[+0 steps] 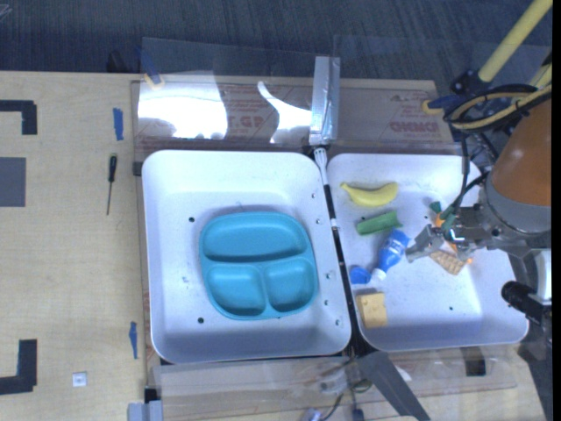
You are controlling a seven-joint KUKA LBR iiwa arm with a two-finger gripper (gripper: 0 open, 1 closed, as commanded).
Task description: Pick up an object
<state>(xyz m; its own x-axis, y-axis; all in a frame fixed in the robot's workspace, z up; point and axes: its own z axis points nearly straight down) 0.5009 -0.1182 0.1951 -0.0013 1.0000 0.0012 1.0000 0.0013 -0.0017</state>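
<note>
In the right bin (491, 318), a tan block (372, 309) lies by the front left corner. Behind it a blue-and-white bottle (386, 256) slants along the left wall, then a green piece (377, 224) and a banana (370, 194) toward the back edge. The gripper (436, 239) hangs mid-bin beside the bottle, over a small waffle-patterned piece (451, 263); whether its jaws are spread I cannot tell. The left bin (175, 182) carries a blue divided tray (258, 263).

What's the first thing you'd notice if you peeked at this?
The big blue divided tray in the left bin jumps out first. Then the right bin, with its yellow banana, a green piece, a blue and white bottle and a tan block. The gripper reaches in from the right.
</note>
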